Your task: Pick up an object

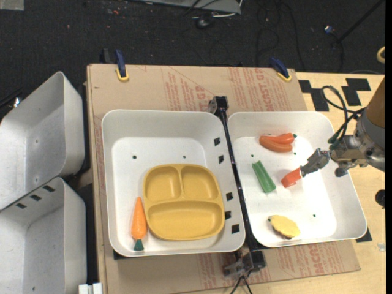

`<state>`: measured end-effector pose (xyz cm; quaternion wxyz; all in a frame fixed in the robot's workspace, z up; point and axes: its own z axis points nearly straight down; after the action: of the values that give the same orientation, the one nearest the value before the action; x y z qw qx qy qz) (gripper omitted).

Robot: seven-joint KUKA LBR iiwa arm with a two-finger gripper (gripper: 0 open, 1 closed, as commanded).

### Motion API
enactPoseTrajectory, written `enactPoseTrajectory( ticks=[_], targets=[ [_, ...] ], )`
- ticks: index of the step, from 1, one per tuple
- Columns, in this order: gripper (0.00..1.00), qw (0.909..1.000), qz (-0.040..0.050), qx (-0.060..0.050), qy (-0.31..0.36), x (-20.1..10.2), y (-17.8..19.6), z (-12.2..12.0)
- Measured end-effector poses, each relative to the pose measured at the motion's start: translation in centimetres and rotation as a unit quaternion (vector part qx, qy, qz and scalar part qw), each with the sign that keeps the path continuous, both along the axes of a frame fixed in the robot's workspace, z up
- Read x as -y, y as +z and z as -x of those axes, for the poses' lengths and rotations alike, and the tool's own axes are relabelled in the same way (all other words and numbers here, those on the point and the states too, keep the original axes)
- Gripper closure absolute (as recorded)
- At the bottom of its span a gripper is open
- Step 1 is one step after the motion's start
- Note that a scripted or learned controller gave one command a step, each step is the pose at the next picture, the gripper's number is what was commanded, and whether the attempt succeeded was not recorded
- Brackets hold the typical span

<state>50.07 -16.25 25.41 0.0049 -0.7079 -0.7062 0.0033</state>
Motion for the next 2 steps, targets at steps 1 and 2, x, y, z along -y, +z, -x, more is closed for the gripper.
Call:
enactPoseTrajectory(
  ticks=[1,2],
  targets=[
    [0.00,1.0000,0.0011,0.006,0.002,0.0,0.6,-0.2],
    [0.00,1.0000,0.0007,0.004,0.001,0.0,-3.8,-0.2]
  ],
)
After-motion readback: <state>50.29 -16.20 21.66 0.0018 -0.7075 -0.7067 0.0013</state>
